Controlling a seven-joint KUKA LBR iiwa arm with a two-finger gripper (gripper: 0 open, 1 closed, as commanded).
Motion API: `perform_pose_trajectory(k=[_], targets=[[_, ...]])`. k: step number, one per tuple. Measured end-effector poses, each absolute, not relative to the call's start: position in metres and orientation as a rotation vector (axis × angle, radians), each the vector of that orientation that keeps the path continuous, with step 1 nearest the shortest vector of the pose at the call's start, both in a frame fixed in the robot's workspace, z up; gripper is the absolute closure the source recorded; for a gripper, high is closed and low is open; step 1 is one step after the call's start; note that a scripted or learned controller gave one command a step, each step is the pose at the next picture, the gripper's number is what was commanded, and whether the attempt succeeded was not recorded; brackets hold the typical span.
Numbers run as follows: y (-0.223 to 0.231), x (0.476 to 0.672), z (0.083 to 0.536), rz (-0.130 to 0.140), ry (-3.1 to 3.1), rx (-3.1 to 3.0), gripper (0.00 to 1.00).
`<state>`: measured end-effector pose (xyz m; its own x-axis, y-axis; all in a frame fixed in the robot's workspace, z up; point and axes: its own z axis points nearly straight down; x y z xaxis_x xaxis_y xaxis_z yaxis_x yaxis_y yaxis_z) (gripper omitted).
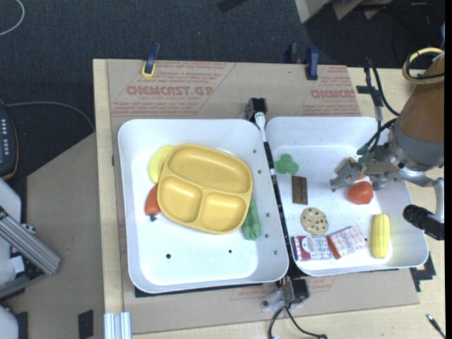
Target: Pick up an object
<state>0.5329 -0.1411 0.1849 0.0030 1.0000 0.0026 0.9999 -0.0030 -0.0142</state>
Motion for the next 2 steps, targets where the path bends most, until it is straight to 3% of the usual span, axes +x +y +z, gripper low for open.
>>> perform_pose_trajectory(k=[1, 2], targets=[[-0.141, 0.536, 0.192, 0.0, -2.221, -2.221, 0.0], [-0.142, 0.527, 0.146, 0.004, -2.217, -2.218, 0.0]])
